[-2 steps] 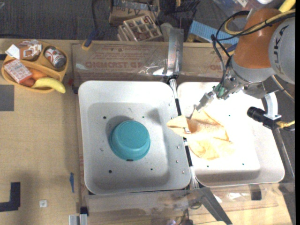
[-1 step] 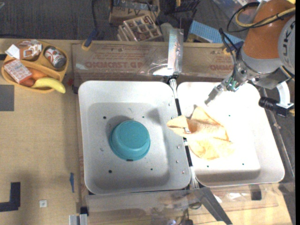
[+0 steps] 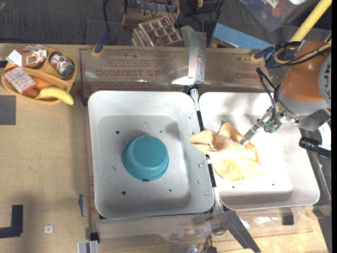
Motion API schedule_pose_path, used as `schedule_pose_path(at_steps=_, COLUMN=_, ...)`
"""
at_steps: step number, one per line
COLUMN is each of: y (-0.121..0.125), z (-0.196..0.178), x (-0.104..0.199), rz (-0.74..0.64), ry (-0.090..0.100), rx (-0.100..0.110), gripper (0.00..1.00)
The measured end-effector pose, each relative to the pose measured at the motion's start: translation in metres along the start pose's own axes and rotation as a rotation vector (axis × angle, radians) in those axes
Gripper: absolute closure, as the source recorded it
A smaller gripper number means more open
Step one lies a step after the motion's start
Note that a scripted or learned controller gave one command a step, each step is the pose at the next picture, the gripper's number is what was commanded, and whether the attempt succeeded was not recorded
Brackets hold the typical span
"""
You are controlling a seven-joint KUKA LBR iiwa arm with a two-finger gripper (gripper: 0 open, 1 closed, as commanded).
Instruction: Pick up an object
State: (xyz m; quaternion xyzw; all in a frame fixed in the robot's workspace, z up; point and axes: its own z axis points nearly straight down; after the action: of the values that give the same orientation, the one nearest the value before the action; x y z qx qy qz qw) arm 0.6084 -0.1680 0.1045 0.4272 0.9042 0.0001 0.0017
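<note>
Gripper (image 3: 246, 136), finger state impossible to tell, dips into right bin (image 3: 303, 194) from 2 o'clock | tip meets tan cloth (image 3: 231, 159) | cloth spreads toward 8 o'clock, draping over left rim | teal bowl (image 3: 146, 157) sits in left bin (image 3: 105, 115)

Crumpled tan cloth (image 3: 231, 157) in rt bin, over divider.

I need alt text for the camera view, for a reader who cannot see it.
The robot's hand reaches down from the right onto a crumpled tan cloth in the right white bin. An upside-down teal bowl sits in the left white bin.
</note>
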Motion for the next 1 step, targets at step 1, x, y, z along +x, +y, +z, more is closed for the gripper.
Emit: schedule_pose_path(at_steps=1, y=0.0345, z=0.0161, x=0.0249, rz=0.131, ry=0.000, rx=-0.002, gripper=0.00)
